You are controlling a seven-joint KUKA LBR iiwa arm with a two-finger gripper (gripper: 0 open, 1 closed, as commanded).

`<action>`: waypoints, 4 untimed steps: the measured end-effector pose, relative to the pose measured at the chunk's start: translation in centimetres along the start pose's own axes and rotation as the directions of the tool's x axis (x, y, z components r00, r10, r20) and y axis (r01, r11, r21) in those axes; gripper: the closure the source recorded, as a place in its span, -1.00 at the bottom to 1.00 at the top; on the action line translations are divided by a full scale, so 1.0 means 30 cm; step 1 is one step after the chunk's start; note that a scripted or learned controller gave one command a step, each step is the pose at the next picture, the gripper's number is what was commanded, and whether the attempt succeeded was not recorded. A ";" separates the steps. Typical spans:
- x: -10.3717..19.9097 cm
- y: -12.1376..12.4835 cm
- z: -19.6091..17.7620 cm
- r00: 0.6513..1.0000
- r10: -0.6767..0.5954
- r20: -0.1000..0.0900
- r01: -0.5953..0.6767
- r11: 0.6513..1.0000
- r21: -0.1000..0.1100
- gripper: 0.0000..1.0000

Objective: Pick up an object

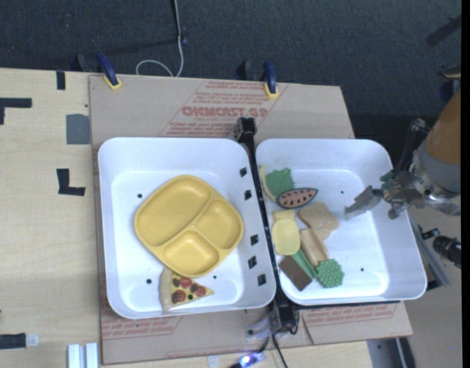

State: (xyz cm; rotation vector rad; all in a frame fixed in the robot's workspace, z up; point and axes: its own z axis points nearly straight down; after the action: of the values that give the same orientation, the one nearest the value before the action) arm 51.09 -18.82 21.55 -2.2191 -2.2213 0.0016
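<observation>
Broccoli [330, 273], apparently below-left of pincer [370, 199]

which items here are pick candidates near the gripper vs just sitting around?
Candidates, right bin, near the gripper:
watermelon slice
green leafy piece
yellow piece
tan bread-like pieces
brown block
green broccoli-like piece

Lying about, left bin:
yellow divided plate
pizza slice

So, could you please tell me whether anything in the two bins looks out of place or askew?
Only mildly: the pizza slice lies partly tucked under the yellow divided plate in the left bin. The right bin's toy foods are heaped against the left wall. Nothing looks spilled or damaged.
</observation>
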 end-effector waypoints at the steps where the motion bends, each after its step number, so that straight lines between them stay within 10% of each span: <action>1: 0.133 0.014 0.372 1.000 -0.003 -0.004 0.003 1.000 0.009 -1.00; 2: 0.245 0.317 0.424 1.000 -0.004 0.008 0.004 1.000 -0.014 -1.00; 3: -0.002 0.073 0.431 1.000 0.008 0.004 -0.008 1.000 -0.002 -1.00; 4: 0.211 0.048 0.434 1.000 -0.003 0.002 0.003 1.000 -0.003 -1.00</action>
State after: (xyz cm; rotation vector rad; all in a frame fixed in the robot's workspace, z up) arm 52.49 -12.47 8.54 -2.2187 -2.2270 0.0010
